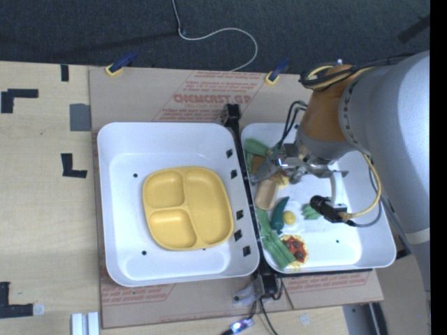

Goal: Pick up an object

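Arm's claw [279,165] is down over the toy pile [278,215] along the right bin's [370,257] left wall. Can't tell its state. Yellow plate [187,206] fills the left bin [119,152].

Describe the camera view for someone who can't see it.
A grey robot arm reaches from the right into the right white bin, which holds small toy foods. The left white bin holds a yellow divided plate.
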Controlling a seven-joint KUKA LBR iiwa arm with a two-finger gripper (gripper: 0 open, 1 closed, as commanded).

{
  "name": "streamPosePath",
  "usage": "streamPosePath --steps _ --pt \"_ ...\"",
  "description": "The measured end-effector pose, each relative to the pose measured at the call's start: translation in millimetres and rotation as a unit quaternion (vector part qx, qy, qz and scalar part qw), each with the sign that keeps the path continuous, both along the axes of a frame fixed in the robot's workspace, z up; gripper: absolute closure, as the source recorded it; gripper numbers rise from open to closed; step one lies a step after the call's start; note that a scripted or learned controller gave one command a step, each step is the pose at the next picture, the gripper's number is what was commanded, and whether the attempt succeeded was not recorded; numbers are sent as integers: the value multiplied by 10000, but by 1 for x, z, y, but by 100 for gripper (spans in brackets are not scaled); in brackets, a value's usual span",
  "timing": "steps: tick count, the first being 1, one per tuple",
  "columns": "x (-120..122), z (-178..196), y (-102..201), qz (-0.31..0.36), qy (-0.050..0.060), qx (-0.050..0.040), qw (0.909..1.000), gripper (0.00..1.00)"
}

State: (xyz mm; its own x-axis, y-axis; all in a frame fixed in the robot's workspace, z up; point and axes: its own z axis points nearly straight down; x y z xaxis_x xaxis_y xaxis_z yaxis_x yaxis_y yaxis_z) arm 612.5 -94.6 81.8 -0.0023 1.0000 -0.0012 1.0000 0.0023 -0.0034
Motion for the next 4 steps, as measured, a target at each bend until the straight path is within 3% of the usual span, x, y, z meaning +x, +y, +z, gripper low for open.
streamPosePath --steps 1,4 --pt "0 12 0 2 -4 -1 10000 100" --pt "9 146 -1 -3 -34 6 10000 100"
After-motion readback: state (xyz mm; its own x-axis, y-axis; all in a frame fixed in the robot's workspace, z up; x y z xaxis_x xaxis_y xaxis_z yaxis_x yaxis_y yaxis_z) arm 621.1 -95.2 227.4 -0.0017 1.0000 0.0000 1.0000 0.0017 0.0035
